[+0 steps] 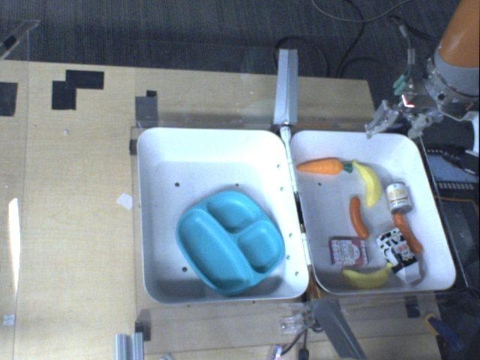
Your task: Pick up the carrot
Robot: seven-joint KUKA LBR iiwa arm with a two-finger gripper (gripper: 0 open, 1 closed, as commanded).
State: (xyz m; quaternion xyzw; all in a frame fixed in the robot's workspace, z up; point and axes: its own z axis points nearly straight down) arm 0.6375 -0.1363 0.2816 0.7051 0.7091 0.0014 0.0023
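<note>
1. Here, you see the arm point(459, 40) entering from the upper right, its orange band cut off by the picture's edge, with the wrist angled down and to the left.
2. The gripper point(395, 120) hangs over the back right corner of the right bin point(433, 201), above its rim, with its two fingers spread apart and nothing between them.
3. The carrot point(324, 167) lies on its side near the back left of the right bin, pointed end toward the divider between the bins, green top touching or nearly touching a banana point(367, 183).
4. Count two bins: the left bin point(154, 201) holds one blue divided plate point(230, 239) with three compartments.
5. In the right bin, forward of the carrot, you can count two bananas, the second banana point(366, 277) at the front edge; two sausage-shaped pieces, one sausage point(358, 217) in the middle and another sausage point(407, 232) to the right; one small can point(398, 197); one dark red packet point(348, 250); one black-and-white carton point(398, 253).
6. The carton overlaps the right sausage, and its print is too small to read.
7. Cables point(352, 10) trail behind the bins; the gripper's fingertips are small and slightly blurred.
</note>
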